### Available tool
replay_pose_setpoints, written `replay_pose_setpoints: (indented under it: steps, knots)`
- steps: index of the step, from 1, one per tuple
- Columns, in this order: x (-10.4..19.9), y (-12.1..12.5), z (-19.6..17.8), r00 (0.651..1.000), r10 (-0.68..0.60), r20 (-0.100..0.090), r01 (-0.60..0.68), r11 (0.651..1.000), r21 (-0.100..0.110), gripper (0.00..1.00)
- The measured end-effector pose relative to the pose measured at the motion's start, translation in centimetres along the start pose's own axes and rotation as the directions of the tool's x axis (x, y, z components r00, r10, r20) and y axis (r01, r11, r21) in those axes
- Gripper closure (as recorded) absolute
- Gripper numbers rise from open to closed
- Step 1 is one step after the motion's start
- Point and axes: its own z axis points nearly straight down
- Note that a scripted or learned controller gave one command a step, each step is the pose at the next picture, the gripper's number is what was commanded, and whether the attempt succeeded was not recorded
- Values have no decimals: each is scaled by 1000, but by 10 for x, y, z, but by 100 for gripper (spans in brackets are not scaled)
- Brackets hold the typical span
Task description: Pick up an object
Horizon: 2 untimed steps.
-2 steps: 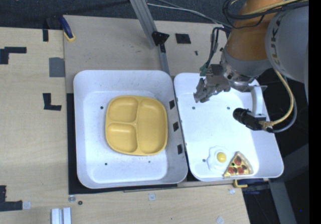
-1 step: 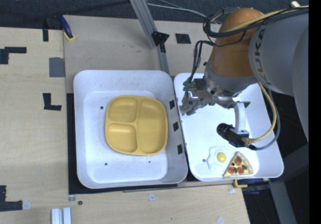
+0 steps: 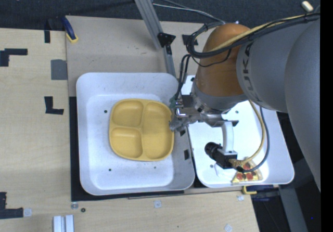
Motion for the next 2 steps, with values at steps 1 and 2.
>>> replay_pose_setpoints:
  steps: [1, 2]
  knots:
    - [45, -23, 7, 1000, -1, 0, 1, 1000, 0, 100]
    - [42, -22, 6, 1000, 3, 1, -3, 1000, -2, 0]
